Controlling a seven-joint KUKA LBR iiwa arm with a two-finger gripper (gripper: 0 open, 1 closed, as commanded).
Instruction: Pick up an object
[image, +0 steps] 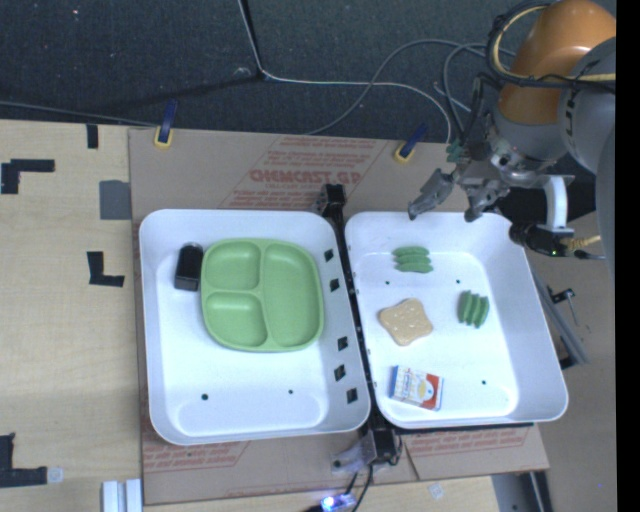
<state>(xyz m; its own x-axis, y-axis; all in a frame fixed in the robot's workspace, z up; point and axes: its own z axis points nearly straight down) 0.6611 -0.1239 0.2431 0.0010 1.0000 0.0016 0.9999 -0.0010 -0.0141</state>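
- Cardboard-covered bench (290, 170) bears two white bins.
- Left bin (170, 400): green divided plate (263, 295), black block (188, 267) touching its left edge.
- Right bin (530, 380): cracker (405, 322), small carton (414, 387), two green pea pods (412, 260) (473, 309).
- Gripper (452, 200) hangs over the right bin's far rim, fingers spread, holding nothing.

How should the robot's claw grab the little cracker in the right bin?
Probably straight from above. The cracker lies flat on the right bin floor, turned like a diamond, with bare floor all round it. The gripper, open above the bin's far edge, could drop one finger beside each of two opposite straight edges and pinch across the middle.
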